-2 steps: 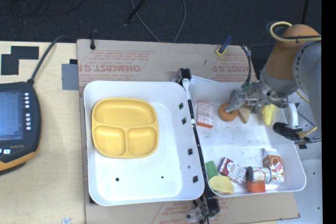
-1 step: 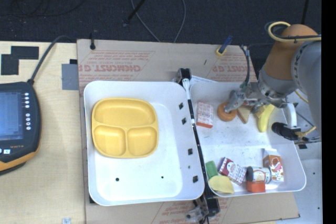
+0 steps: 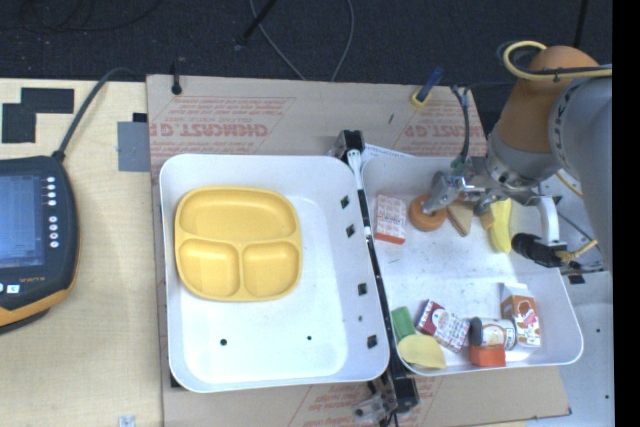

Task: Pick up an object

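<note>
I see the arm [image 3: 550, 115] reaching in from the right, with the gripper [image 3: 440, 198] low over the upper part of the right bin [image 3: 560, 355]. Its tip sits at a round orange object [image 3: 428, 218], touching or just above it; I cannot tell whether the fingers are spread or closed on it. A tan wedge [image 3: 461, 218] and a yellow piece [image 3: 499, 225] lie just beside. A small white-and-red packet [image 3: 389, 218] lies to the left, near the divider. More small items cluster along the bin's lower edge. The left bin [image 3: 200, 355] holds a yellow divided tray [image 3: 238, 243].
</note>
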`<action>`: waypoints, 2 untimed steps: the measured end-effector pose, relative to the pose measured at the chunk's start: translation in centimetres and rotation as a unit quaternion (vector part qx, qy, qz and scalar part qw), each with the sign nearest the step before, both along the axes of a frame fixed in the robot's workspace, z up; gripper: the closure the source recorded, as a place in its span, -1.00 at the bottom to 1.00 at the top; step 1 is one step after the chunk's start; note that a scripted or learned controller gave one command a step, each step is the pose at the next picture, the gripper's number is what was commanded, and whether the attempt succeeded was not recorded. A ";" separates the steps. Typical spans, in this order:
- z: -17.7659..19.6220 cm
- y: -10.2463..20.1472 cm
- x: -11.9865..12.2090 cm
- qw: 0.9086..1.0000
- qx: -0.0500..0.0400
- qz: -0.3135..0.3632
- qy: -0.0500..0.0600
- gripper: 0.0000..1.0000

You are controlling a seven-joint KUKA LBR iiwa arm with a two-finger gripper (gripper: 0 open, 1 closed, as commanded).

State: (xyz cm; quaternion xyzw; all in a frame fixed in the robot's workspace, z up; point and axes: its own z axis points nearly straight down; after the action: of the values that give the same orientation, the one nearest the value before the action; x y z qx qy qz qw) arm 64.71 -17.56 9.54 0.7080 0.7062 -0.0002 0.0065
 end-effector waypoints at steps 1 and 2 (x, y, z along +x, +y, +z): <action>0.0 0.5 0.0 1.000 0.000 0.000 0.000 -1.00; 0.8 0.5 -0.1 1.000 0.003 0.000 0.006 1.00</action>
State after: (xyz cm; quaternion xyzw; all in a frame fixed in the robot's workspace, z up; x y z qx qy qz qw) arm 64.57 -17.08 10.33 0.7078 0.7064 -0.0023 0.0003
